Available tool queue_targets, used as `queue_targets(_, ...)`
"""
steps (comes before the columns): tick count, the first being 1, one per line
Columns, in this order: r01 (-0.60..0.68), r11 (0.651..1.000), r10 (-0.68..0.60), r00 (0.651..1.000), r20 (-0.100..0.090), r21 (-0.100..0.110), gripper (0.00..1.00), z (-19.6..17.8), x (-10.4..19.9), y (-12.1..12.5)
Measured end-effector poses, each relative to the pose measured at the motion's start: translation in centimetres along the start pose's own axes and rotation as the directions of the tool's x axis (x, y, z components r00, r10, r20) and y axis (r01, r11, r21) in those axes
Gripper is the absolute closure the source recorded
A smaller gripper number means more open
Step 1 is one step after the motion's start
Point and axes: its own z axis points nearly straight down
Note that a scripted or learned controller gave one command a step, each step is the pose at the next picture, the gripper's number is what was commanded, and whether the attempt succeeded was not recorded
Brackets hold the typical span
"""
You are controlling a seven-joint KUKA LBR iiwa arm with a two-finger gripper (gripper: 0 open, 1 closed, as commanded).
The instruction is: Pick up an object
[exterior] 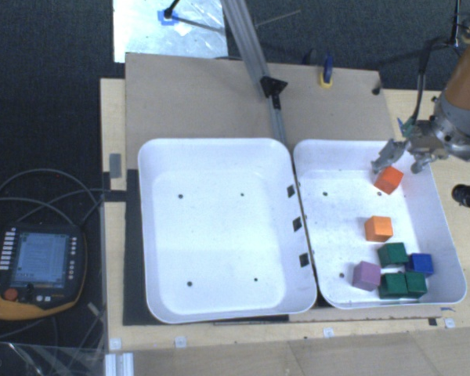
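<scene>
My gripper (401,160) hovers over the back of the right bin (329,210), its two fingers spread apart and nothing between them. A red-orange cube (388,180) sits tilted just below the left fingertip (382,160), touching or nearly touching it. Further toward the front lie an orange cube (378,228), a purple cube (366,275), a blue cube (421,263) and three green cubes (392,254), bunched in the bin's front right corner.
The left bin (219,225) stands beside the right one, sharing a middle rim. A slanted metal pole (247,34) rises behind the bins. A teach pendant (35,269) with cables lies left of the bench.
</scene>
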Motion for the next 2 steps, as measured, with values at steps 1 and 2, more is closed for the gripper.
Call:
queue_targets(1, -0.003, 1.000, 0.003, 1.000, 0.000, 0.000, 0.00, 6.0, 0.3, -0.7)
queue_targets(2, -0.003, 1.000, 0.003, 1.000, -0.001, 0.001, 0.00, 11.9, 0.7, -1.4)
